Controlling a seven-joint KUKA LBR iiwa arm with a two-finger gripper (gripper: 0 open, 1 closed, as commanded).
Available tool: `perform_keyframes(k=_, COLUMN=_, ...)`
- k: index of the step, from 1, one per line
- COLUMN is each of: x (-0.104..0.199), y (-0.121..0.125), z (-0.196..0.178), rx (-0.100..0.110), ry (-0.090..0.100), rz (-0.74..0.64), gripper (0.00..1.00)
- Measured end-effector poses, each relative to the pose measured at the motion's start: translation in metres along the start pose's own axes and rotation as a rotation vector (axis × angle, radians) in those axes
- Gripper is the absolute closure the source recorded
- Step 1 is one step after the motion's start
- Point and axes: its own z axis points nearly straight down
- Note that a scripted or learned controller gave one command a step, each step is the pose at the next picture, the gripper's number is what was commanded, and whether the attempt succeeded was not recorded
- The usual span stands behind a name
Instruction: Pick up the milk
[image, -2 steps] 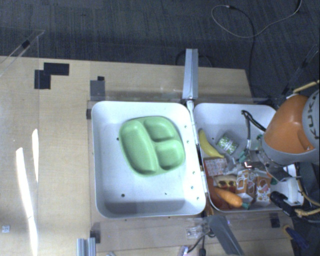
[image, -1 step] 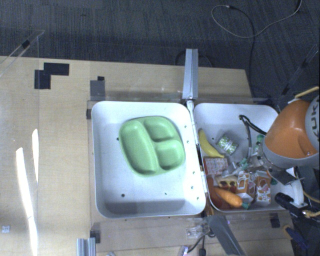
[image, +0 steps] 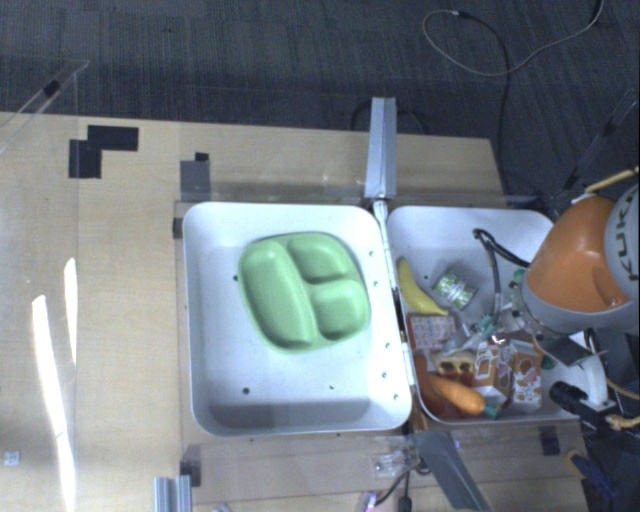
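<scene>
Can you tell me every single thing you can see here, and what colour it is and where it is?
Shallow white plastic bins: two, white, side by side on the wooden bench.
Green divided plastic plate: one, green, in the middle of the left bin.
Yellow banana: one, yellow, right bin, by its left wall.
Small green-and-white can: one, right bin, beside the banana.
Orange carrot-shaped toy: one, orange, near front of right bin.
Brown-and-white milk carton: one, right bin, front, lying next to the carrot.
Other packets: too cluttered to count.
Black cable: one, on the dark floor.
Grey robot arm with orange band: one, over the right bin.
</scene>
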Motion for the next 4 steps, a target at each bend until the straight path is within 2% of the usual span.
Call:
perform_keyframes(k=1, x=0.02, y=-0.003, z=0.001, rx=-0.003, ry=-0.009, rz=-0.138, gripper=0.0)
perform_keyframes(k=2, x=0.02, y=-0.003, z=0.001, rx=-0.003, ry=-0.009, rz=-0.138, gripper=0.0)
perform_keyframes(k=3, x=-0.076, y=0.052, z=-0.043, rx=0.015, ry=0.002, rz=-0.228, gripper=0.0)
perform_keyframes(k=4, x=0.012, y=0.041, z=0.001, rx=0.004, ry=-0.006, rz=-0.524, gripper=0.0)
